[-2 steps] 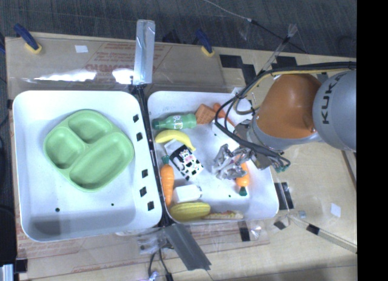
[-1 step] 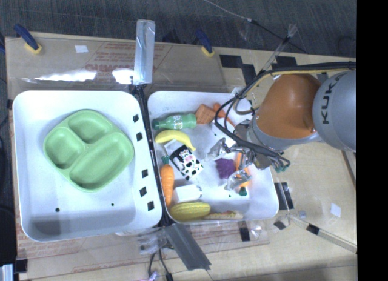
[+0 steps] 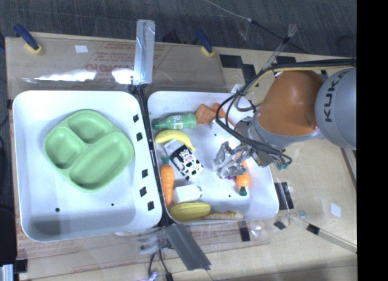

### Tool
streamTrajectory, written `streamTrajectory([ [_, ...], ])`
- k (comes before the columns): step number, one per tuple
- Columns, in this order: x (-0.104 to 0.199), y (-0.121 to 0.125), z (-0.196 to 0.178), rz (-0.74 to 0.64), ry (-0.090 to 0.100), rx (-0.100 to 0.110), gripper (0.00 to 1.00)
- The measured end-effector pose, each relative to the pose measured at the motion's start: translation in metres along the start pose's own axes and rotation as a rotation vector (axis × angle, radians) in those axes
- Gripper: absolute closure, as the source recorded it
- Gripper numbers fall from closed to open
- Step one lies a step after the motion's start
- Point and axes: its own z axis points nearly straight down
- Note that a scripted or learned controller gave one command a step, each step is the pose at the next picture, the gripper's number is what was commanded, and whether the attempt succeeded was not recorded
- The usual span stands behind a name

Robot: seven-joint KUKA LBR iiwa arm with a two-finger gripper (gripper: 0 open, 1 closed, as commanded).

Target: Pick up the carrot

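Carrot (image 3: 167, 178) lies ungrasped at the right bin's (image 3: 262, 196) left wall; gripper (image 3: 229, 161) hovers mid-bin, closure indeterminate.

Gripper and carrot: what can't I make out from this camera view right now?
- Gripper: finger state unclear; small, blurred among cables.
- Small carrot at the gripper: contact unclear, partly hidden by it.
- Orange item at the right bin's top: partly behind cables, identity unclear.
- Long carrot: top tucked under the cow toy.

floor (image 3: 73, 1) — dark grey carpet | bench (image 3: 339, 213) — pale wood, black tape
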Motion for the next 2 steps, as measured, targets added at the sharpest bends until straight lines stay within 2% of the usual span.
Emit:
streamTrajectory([
  [1,0.000,0.000,0.000,-0.001,0.000,0.000,0.00],
  [2,0.023,0.005,0.020,-0.149,0.006,-0.003,0.00],
])
